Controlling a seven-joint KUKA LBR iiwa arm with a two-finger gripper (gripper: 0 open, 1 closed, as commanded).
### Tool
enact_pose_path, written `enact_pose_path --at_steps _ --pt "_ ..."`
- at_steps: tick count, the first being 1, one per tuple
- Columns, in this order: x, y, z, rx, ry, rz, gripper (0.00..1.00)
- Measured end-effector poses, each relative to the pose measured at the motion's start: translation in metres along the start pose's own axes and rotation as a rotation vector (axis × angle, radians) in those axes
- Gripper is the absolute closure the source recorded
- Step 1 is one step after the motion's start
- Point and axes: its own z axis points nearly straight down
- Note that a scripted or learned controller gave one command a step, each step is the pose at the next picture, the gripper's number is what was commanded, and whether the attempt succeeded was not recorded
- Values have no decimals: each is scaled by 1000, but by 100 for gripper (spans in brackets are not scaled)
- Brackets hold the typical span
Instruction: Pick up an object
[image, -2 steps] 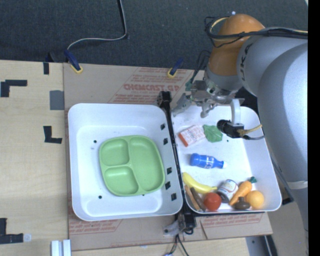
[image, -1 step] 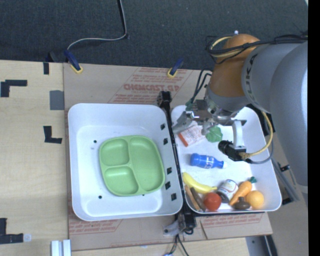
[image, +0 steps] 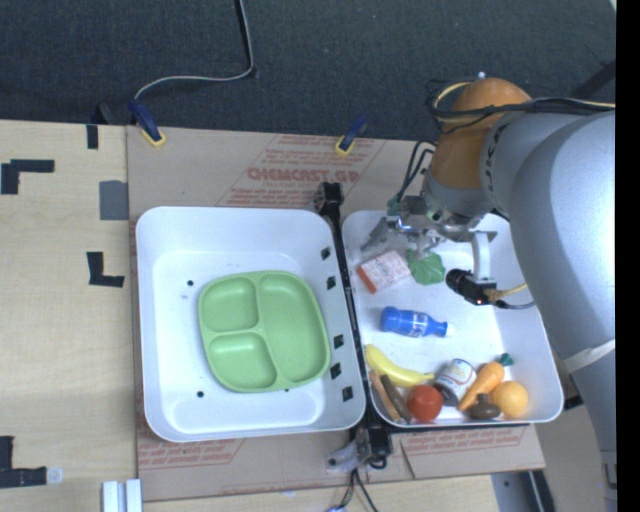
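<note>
blue plastic bottle (image: 412, 322) on its side; smooth curved banana (image: 396, 368) nearby

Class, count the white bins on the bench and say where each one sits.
2. The left bin holds a green divided plate. The right bin, touching it, holds the small objects, with the gripper over its far end.

"CHEMCAST GP" on cardboard sheet (image: 270, 165)

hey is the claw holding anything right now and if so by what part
Cannot be told. The claw sits low over the green object in the right bin, but no grip on it is visible.
</note>
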Motion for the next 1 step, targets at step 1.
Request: enact_pose_path --at_steps 1 --pt "-6 3 16 -6 0 -2 0"
